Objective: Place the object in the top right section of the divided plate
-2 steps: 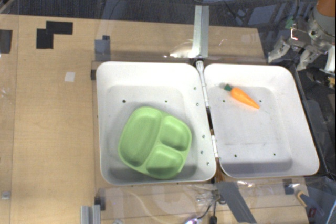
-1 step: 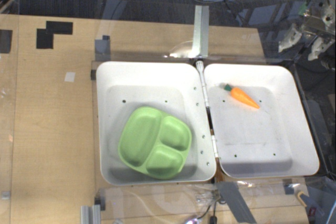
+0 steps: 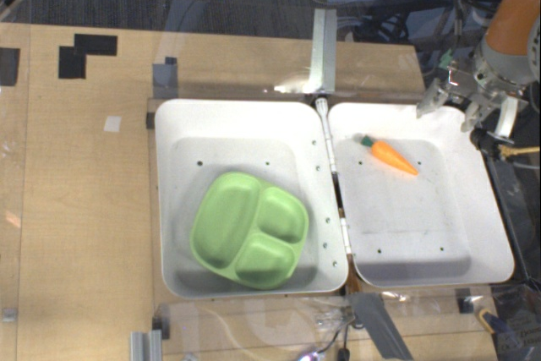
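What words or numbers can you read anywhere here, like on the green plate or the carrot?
There are none to read.
The green plate is plain.
The carrot is plain.
Both white bins carry no writing.
The black shapes on the bench are blocks, not letters.

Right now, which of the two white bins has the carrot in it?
The right bin, nearer the gripper; the carrot lies in it. The left bin holds the green divided plate.

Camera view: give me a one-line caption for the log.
Toy carrot lies in the right bin, green divided plate in the left bin, gripper open above the right bin's far corner.
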Motion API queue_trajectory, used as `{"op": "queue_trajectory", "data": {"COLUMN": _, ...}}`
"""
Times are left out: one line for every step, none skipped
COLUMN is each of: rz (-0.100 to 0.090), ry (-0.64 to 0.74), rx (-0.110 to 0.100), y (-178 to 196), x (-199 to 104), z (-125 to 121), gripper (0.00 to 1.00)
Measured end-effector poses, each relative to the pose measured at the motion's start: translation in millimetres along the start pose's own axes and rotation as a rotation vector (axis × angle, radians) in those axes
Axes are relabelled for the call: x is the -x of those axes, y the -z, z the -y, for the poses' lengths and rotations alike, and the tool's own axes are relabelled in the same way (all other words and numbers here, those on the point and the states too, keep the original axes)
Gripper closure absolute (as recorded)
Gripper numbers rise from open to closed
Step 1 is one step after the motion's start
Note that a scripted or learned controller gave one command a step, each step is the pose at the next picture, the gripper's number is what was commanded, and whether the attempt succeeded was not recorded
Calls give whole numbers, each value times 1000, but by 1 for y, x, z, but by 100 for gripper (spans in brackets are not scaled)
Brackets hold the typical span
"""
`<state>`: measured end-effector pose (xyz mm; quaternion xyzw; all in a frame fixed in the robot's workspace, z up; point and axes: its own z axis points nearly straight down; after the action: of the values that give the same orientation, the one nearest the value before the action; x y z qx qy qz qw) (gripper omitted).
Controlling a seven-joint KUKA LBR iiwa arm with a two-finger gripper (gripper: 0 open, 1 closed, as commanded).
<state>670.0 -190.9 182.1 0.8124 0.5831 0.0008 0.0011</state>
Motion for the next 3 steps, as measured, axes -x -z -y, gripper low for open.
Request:
{"op": "queue_trajectory", "data": {"rz": 0, "ry": -227, "rx": 3, "y": 54, "x": 2, "z": -1, "gripper": 0}}
{"op": "queue_trajectory", "data": {"rz": -1, "ry": -229, "rx": 4, "y": 136, "x": 4, "z": -2, "gripper": 0}}
{"op": "queue_trajectory", "data": {"rz": 0, "ry": -405, "rx": 1, "y": 28, "x": 1, "z": 0, "gripper": 0}}
